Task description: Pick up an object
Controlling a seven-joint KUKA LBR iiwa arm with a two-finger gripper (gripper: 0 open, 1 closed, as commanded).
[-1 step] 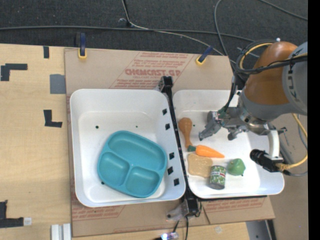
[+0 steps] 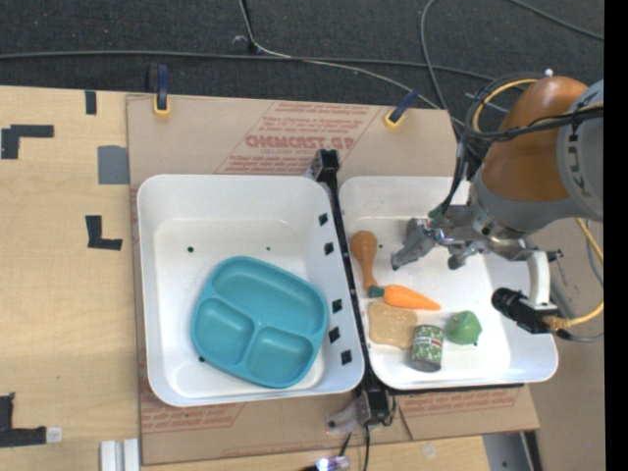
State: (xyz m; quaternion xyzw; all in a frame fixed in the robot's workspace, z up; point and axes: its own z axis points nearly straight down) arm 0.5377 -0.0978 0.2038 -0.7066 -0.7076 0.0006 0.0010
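Nearest the camera, along the front of the right bin (image 2: pixel 530 366), sit a small green can (image 2: pixel 427 347) with a dark label, a tan slice of toast (image 2: pixel 391 324) just left of it and touching it, and a green rounded item (image 2: pixel 464 327) just right of the can, perhaps a toy vegetable. Behind these lies one orange carrot (image 2: pixel 410 298) with a green stub at its left end, pointing right, its stub close to a tan wooden piece with a rounded head (image 2: pixel 364 251) that stands along the bin's left wall. That makes five loose things in the right bin, one of each.

One blue plate (image 2: pixel 259 321) with three compartments lies in the left bin (image 2: pixel 157 224), toward its front, and nothing rests on it. Both white bins stand side by side on a cardboard sheet (image 2: pixel 294 135) on the desk (image 2: pixel 49 263), joined by a black divider strip (image 2: pixel 339 263).

Reaching in from the right, the grey arm (image 2: pixel 535 180) holds its pincer (image 2: pixel 414 245) over the back of the right bin, above and behind the carrot. Its fingers look spread apart with nothing between them.
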